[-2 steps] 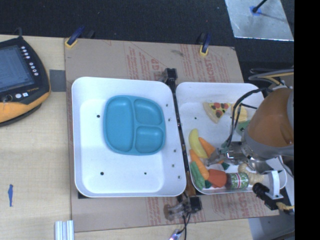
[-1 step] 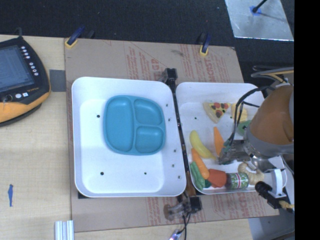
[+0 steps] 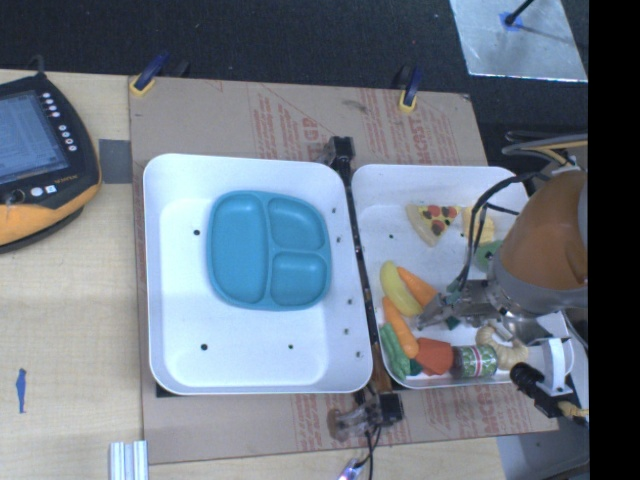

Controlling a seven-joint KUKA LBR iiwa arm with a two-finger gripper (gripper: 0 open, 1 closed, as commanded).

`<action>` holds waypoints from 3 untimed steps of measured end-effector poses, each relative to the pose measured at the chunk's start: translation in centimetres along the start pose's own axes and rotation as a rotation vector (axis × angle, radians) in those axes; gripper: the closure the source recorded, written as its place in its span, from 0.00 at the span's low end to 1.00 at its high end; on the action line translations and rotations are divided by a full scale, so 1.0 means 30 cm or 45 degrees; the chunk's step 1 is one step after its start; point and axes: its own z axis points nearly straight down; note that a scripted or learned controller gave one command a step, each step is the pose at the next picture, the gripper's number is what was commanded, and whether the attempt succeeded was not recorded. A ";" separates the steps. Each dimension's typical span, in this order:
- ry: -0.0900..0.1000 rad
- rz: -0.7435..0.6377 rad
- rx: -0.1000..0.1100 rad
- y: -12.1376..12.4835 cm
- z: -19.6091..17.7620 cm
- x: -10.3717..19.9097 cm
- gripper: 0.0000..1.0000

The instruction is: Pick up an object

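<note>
Gripper (image 3: 452, 311) sits low in right bin (image 3: 380, 193), near its front-right edge; can't tell how its jaws stand or if anything's held. Toy food crowds round it: yellow banana (image 3: 397, 288) and carrot (image 3: 416, 286) just left, second carrot (image 3: 401, 330) and red pepper (image 3: 434, 356) to front-left, small bottle (image 3: 476, 362) just in front, pizza slice (image 3: 434, 220) well behind. Little open floor near gripper; more toward bin's back-left. Left bin (image 3: 170, 298), far left, holds smooth blue divided plate (image 3: 268, 249). Cardboard sheet (image 3: 250, 118) under both bins, on wood desk (image 3: 60, 338).
</note>
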 end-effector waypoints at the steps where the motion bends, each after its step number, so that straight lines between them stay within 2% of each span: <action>1: -0.002 0.007 -0.005 0.017 0.030 0.109 0.00; 2: 0.000 0.010 -0.005 0.000 0.032 0.013 0.00; 3: 0.002 0.004 -0.002 0.002 0.032 0.099 0.00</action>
